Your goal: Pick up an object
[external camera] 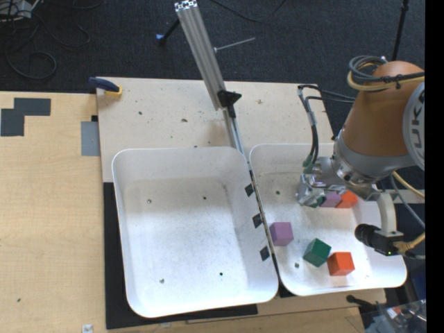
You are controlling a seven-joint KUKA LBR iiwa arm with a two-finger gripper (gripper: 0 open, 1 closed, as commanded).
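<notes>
Both bins, the left bin (139,186) and the right bin (291,168), are white with scattered dark specks, standing on a pale tan counter (159,109). In the right bin lie a lilac cube (281,233), a dark green block (317,252) and an orange-red cube (340,263). The arm's band (378,120) is orange, and the floor (291,33) is dark blue-black.

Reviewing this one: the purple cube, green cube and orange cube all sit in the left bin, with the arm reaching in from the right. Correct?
Not quite. The camera view shows the purple cube, green cube and orange cube in the right bin, not the left bin. The arm does reach in from the right.
</notes>
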